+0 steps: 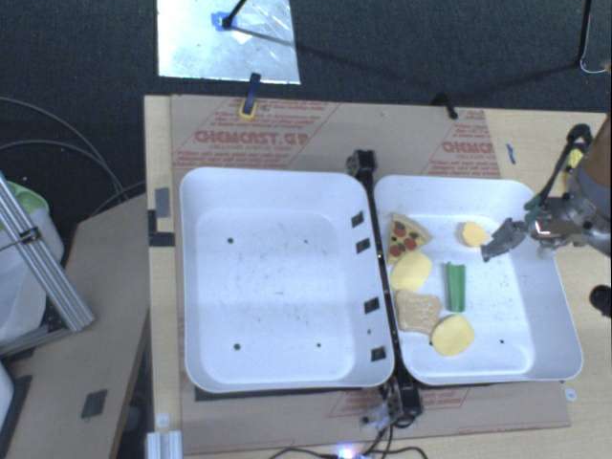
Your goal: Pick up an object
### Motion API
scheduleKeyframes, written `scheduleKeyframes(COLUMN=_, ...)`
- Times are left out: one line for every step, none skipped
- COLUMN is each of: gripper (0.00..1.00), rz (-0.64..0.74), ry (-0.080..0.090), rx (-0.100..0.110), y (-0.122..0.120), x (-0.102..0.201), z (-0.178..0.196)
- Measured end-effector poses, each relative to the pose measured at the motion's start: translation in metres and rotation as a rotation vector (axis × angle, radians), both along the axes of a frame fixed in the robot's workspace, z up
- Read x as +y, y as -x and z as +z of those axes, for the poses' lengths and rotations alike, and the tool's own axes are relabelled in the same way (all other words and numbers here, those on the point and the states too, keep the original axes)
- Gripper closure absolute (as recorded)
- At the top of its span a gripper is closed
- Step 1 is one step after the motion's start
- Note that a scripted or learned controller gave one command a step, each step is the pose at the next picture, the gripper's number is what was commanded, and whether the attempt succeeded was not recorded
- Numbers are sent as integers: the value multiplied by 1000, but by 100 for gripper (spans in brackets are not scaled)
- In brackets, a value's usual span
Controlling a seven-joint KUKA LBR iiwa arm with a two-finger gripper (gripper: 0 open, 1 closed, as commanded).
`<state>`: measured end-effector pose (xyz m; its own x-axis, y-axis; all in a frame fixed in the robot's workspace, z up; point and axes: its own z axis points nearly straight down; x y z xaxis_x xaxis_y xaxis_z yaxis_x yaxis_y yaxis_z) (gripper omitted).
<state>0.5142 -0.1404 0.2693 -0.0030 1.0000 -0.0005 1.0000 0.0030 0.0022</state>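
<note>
Reaching in from the right, the gripper (497, 244) hangs over the right bin (545, 323), just right of a small yellow piece (473, 233) near the bin's far side; whether its pincer is apart or together cannot be told at this size, and nothing shows between its tips. Left of that piece lies a pizza slice (407, 234), with a pale yellow round (410, 273) nearer. A green stick (455, 286) lies mid-bin, a tan bread slice (418, 311) to its left, and a yellow disc (452, 335) nearest. The left bin (277, 280) sits alongside, touching.
</note>
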Motion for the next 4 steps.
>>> scheduleKeyframes(gripper=0, rz=-1, ry=-4, rx=12, y=30, x=17, z=-108)
scheduleKeyframes(gripper=0, rz=-1, ry=-1, rx=-2, y=26, x=45, z=-187)
scheduleKeyframes(gripper=0, rz=8, ry=-1, rx=-10, y=5, x=96, z=-79)
scheduleKeyframes(gripper=0, rz=-9, ry=2, rx=2, y=29, x=20, z=-110)
